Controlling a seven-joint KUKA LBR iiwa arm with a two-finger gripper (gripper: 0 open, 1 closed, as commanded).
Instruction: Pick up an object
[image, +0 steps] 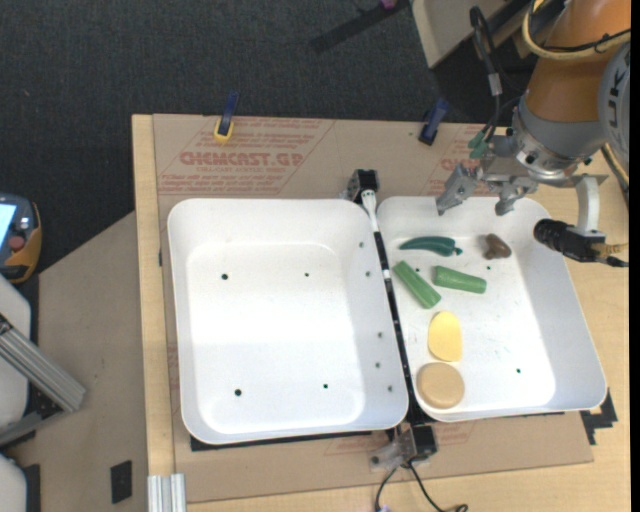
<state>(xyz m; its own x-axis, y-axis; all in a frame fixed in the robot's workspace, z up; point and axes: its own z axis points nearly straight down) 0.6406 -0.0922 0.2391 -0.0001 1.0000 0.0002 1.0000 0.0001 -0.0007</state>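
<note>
**Open gripper above the far edge of the right bin**

The gripper (480, 197) hangs over the far edge of the right bin (560, 330). Its two fingers are spread wide and nothing is between them.

Six small things lie in this bin. A dark green curved pepper (431, 243) lies near the far edge. Beside it, toward the far right corner, sits a small brown lump (495, 246). Two light green sticks (416, 284) (459, 280) lie close together in the middle. Nearer the front edge lies a yellow oval piece (445, 336), touching a round tan disc (440, 385) by the front left corner.

The left bin (270, 320) sits just beside it.
</note>
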